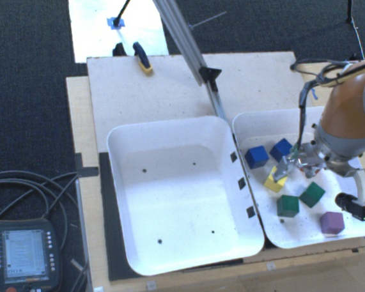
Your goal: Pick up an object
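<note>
The right bin (257,123) holds several small blocks: two blue ones (256,156) (281,149), a yellow one (274,183), two green ones (288,205) (313,194) and a purple one (332,222). My gripper (291,165) hangs low in this bin, just right of and above the yellow block and below the right-hand blue block. It sits among the blocks, and the view does not settle whether it touches any. The orange-banded wrist (353,116) rises behind it on the right.
The left bin (118,180) lies beside the right one, sharing a divider edge (240,181). A slanted aluminium pole (181,36) crosses the back of the bench. A teach pendant (23,257) with cables lies at the lower left.
</note>
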